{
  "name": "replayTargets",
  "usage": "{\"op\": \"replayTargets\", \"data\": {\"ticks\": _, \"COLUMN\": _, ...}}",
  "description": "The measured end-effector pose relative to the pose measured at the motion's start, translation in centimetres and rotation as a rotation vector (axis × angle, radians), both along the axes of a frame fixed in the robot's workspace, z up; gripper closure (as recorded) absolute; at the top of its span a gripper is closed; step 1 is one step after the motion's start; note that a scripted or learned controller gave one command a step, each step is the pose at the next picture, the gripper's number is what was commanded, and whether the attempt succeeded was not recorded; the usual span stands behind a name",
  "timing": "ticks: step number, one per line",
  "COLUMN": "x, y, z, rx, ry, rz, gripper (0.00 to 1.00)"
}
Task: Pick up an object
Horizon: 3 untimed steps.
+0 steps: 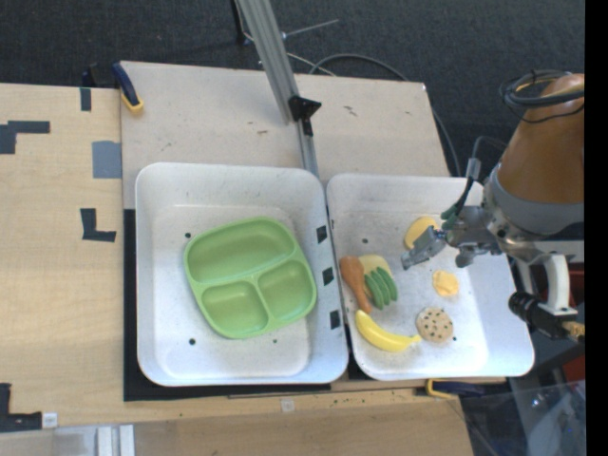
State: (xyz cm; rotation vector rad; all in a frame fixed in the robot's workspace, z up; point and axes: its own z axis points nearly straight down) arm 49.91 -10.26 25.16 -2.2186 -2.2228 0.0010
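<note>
Yellow toy food [419, 230] is seen just beside the gripper [418, 253] in the right bin [503, 350]; jaw state cannot be told. A slip is judged likely: the rounded piece could be nudged toward the small yellow piece [445, 284], below the gripper, if approached off-centre.

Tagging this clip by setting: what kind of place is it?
Probably a robot lab grasping bench: two white bins side by side, toy food such as a banana and cookie, and a metal camera pole.
</note>
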Motion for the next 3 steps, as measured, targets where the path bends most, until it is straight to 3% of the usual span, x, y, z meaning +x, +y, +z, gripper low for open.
{"op": "replayTargets", "data": {"ticks": 1, "x": 0.0, "y": 0.0, "z": 0.0, "rx": 0.0, "ry": 0.0, "rz": 0.0, "gripper": 0.0}}
{"op": "replayTargets", "data": {"ticks": 3, "x": 0.0, "y": 0.3, "z": -8.7, "rx": 0.0, "ry": 0.006, "rz": -0.001, "gripper": 0.0}}
